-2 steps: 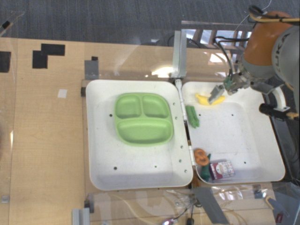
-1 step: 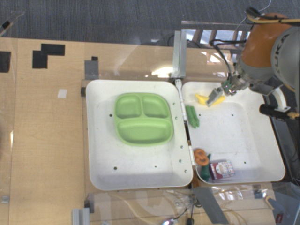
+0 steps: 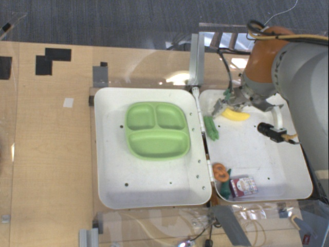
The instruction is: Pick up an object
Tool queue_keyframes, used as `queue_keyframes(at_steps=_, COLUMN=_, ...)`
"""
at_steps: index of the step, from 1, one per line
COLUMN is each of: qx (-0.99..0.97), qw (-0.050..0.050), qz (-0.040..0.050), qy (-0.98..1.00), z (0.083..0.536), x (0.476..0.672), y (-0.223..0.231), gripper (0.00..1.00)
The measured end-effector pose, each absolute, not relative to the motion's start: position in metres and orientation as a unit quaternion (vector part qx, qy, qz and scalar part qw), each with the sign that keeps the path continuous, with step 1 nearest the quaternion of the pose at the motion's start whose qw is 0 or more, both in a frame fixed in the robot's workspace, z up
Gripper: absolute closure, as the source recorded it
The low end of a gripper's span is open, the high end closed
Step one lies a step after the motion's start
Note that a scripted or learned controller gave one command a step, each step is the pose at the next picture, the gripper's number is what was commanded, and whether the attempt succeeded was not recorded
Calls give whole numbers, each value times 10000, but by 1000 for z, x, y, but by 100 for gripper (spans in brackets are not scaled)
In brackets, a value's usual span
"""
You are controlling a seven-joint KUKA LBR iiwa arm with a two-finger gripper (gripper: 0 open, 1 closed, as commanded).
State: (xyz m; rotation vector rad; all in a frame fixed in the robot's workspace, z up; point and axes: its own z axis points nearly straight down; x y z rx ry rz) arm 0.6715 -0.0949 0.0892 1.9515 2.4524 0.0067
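Right bin (image 3: pixel 267 187), end effector (image 3: pixel 226 103) grip unclear, partly covering yellow banana (image 3: pixel 235 116)

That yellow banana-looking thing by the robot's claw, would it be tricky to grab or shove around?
The yellow banana looks smooth and glossy, so it may slip between the gripper fingers. Its curved shape suggests it could spin or slide across the right bin if nudged off-center. It is small, probably a light toy.
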Motion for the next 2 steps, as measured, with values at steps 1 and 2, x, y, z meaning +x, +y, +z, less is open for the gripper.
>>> queue_keyframes(at_steps=1, qx=6199, qw=74, qz=52, qy=7846, z=104, x=675, y=-93, gripper=100)
queue_keyframes(at_steps=2, qx=6159, qw=30, qz=27, qy=7878, z=188, x=664, y=-32, gripper=100)
